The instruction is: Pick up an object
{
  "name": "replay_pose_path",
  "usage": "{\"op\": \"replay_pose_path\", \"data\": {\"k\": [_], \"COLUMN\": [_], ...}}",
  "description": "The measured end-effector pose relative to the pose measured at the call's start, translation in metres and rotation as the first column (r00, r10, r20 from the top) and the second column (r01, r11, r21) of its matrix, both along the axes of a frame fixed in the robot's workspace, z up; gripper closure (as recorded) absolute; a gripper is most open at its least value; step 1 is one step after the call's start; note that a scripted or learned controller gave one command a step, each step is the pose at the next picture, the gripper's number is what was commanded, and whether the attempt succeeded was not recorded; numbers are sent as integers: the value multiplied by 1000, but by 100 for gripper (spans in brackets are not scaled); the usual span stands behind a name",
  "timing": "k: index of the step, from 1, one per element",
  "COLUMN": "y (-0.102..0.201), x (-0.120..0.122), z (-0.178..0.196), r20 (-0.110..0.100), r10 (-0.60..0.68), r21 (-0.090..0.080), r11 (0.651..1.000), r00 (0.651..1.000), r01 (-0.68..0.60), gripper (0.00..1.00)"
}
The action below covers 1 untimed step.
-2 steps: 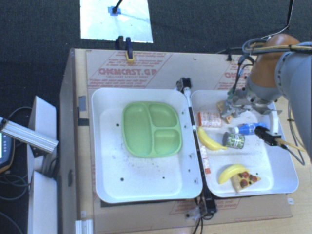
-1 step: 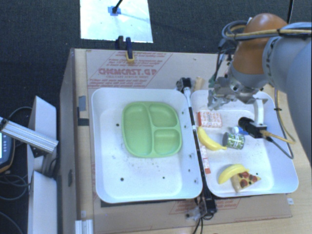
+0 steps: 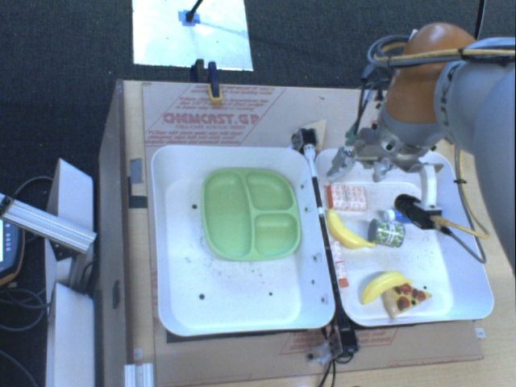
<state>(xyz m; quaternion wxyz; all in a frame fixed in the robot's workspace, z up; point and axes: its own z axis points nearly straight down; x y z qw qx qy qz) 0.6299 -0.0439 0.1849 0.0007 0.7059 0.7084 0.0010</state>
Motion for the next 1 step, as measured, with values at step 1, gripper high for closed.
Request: {"op": "replay_pose_path", "data": {"k": [1], "y": [-41], "x": [-16], "z": [-55], "r20": [-2], "r10": [-2], "r21": [-1], "r11": [1000], "r00": [1000], "r01": [2], "gripper": [0]}}
